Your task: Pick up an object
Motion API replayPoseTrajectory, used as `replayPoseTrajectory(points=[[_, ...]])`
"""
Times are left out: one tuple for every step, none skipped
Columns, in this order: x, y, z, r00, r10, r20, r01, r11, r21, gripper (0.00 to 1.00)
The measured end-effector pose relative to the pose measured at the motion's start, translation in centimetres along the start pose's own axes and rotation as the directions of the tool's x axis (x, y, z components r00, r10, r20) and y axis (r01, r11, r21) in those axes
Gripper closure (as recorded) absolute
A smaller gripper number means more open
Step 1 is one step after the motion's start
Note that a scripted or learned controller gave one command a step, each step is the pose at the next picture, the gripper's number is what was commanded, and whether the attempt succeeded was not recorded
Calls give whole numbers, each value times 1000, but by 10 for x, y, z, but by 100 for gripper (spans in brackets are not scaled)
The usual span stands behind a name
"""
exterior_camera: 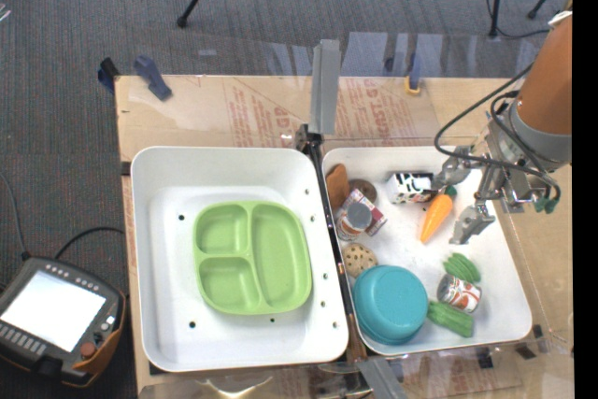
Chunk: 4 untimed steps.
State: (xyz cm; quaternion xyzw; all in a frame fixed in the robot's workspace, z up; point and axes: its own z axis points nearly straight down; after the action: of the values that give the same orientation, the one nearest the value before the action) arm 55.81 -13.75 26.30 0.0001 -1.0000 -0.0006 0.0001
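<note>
The toy carrot (435, 215) lies slanted on the floor of the right bin (519, 294), between the gripper's spread fingers (455, 170), one at its top end and the other off to its right, with nothing pinched yet. The gripper (462, 198) looks placed for the grasp, so the next move is likely to settle lower and close squarely across the carrot. Nearby lie a black-and-white carton (409, 186), a small can (360, 213) and a teal bowl (391, 303); no label is readable. Red print on the cardboard (262, 112) behind is too faint to read.
</note>
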Motion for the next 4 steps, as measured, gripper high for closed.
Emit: replayPoseTrajectory(points=[[-26, -19, 176, 999, -50, 0, 50, 999, 0, 0], [-28, -16, 164, 998, -56, 6, 56, 998, 1, 100], [-82, 68, 71, 994, 105, 10, -105, 994, -2, 100], [-75, 19, 95, 1000, -13, 1, 13, 1000, 0, 100]])
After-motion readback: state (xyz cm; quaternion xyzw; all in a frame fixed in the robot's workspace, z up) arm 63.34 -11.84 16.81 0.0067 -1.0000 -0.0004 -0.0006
